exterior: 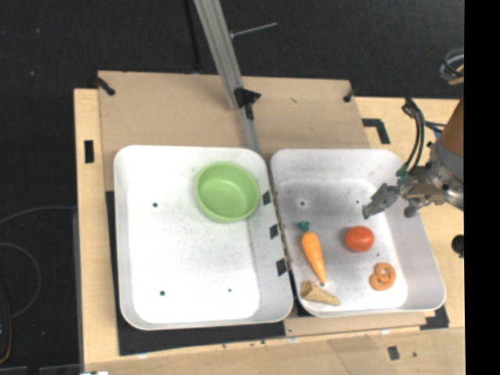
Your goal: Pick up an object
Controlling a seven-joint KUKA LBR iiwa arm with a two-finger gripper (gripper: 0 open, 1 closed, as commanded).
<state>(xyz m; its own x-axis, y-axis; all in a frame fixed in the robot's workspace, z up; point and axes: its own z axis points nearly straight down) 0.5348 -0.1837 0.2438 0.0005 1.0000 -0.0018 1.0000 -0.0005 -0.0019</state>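
Observation:
The right bin holds a red tomato, an orange carrot with a green top, an orange ring-shaped piece and a tan crumpled piece. A green bowl sits in the left bin near its far right corner. My gripper hovers over the right bin's right side, just up and to the right of the tomato. Its fingers stand open with nothing between them.
A slanted metal pole rises behind the bins, ending near the divide between them. Black cables hang by the arm at the right. A brown board lies beneath the bins.

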